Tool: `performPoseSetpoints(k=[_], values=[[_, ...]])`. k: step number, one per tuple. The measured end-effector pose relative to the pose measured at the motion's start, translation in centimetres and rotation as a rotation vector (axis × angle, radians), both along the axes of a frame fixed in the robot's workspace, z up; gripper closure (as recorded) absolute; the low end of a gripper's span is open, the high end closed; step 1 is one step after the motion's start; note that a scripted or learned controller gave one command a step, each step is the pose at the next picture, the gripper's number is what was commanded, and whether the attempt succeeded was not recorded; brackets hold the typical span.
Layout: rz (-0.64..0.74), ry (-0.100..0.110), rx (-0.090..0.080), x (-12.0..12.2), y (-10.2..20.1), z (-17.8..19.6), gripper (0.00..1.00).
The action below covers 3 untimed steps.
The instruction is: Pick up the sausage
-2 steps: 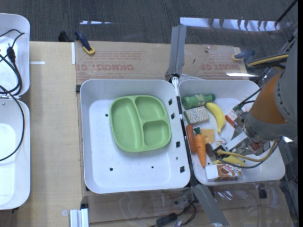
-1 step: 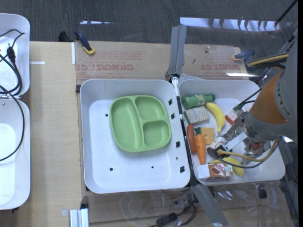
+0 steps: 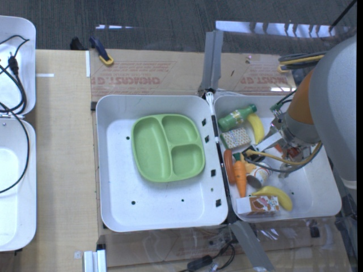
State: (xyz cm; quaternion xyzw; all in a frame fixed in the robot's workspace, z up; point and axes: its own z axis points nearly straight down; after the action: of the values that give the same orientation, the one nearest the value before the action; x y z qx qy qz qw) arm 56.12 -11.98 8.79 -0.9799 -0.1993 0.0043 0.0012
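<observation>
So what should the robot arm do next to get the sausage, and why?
Probably slide a little toward the left edge of the right bin and come down. The sausage lies there against the wall, beside the carrot, while the gripper sits to its right among the toys, with nothing seen between its fingers.

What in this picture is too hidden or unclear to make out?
- Gripper: the arm's wrist and cables cover its fingers.
- Sausage: only a reddish strip shows by the carrot; hard to confirm.
- Small box: label too small to read.
- Right bin: arm hides part of its floor.
</observation>
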Motion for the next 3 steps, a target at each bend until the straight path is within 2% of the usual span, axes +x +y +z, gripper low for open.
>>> performPoseSetpoints(k=[1, 2, 3], values=[[-0.089, -0.001, -0.001, 5.8, -1.6, 0.0, 0.0], [-0.083, 0.008, -0.002, 5.7, -1.5, 0.5, 1.0], [-0.168, -0.001, -0.004, 6.1, 2.9, 14.4, 1.0]])
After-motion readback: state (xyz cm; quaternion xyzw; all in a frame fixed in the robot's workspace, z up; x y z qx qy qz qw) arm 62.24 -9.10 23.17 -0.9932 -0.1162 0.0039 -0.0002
